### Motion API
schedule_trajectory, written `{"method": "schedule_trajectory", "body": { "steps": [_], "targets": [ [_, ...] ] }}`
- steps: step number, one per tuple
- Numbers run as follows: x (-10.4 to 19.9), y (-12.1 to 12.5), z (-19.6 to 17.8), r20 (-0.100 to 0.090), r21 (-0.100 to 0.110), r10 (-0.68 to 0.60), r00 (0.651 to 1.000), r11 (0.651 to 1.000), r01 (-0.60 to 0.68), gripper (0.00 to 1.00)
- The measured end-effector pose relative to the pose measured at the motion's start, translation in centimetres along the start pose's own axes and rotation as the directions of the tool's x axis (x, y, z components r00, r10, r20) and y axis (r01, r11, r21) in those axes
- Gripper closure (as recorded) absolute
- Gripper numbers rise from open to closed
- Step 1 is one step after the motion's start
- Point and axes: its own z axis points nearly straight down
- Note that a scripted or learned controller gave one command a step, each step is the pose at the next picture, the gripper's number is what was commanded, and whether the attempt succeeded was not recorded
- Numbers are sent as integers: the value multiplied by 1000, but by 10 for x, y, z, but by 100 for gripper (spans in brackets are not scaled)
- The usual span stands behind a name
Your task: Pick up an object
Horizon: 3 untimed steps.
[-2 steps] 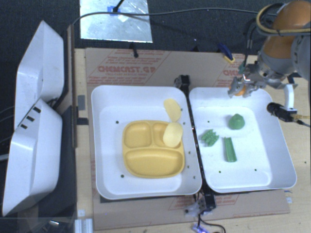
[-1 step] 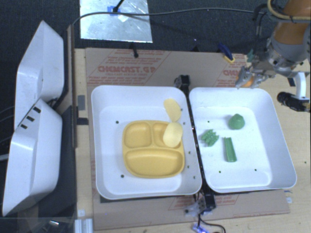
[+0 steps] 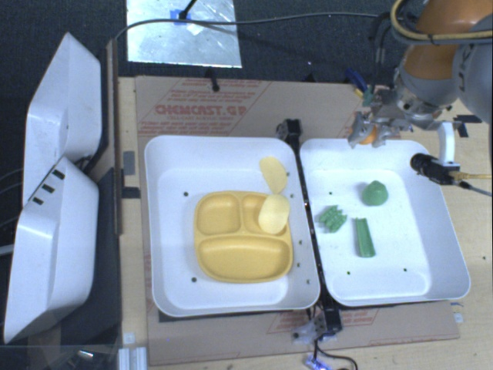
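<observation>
The green ball (image 3: 375,193), the green stick (image 3: 363,237) and the small leafy green piece (image 3: 333,218) all lie in the middle of the right bin (image 3: 431,284), so nothing has been picked up yet. The gripper (image 3: 368,135) hangs above that bin's back edge, well apart from them, and it has nothing in it. It likely has to come down on one thing, grab it and lift it.
</observation>
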Motion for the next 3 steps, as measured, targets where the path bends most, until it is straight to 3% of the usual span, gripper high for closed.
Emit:
{"method": "schedule_trajectory", "body": {
  "steps": [3],
  "targets": [
    [152, -15, -2, 0, -1, 0, 1000, 1000, 0, 100]
  ]
}}
